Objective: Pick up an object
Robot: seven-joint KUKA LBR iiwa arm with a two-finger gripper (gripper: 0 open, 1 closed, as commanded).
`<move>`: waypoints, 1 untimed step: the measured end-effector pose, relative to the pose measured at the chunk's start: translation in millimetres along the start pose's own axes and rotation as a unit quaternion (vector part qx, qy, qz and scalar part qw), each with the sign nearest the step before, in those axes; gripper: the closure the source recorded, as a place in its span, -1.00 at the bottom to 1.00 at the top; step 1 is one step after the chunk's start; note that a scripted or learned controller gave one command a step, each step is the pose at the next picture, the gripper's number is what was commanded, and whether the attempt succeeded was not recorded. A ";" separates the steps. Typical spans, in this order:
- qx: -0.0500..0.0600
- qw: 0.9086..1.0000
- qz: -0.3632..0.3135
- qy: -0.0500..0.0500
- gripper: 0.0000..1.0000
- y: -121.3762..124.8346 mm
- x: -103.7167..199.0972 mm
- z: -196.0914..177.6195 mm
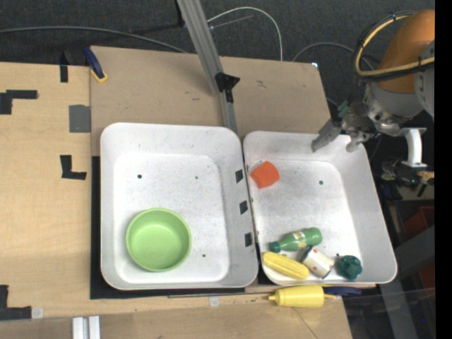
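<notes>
The tool hangs over the right bin's far rim, fingers spread, gripping nothing. An orange block lies nearby inside.

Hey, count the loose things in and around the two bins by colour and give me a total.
Green: 3, bowl, bottle, dark teal piece
Yellow: 2, corn, mustard bottle
Orange: 1, block
White: 1, small cup
Total: 7

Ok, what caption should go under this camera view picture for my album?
Robot gripper hovers over right bin; green bowl sits in left bin.
</notes>
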State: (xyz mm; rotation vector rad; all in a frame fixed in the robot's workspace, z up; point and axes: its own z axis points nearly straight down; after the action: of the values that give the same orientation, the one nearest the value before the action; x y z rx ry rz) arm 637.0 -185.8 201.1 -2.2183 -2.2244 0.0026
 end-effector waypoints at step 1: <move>0.000 1.000 0.000 0.000 -1.00 -0.1 -0.1 0.0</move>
State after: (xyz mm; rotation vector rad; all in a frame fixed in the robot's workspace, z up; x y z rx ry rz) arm 636.9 -185.9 201.1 -2.2184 -2.2243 0.0036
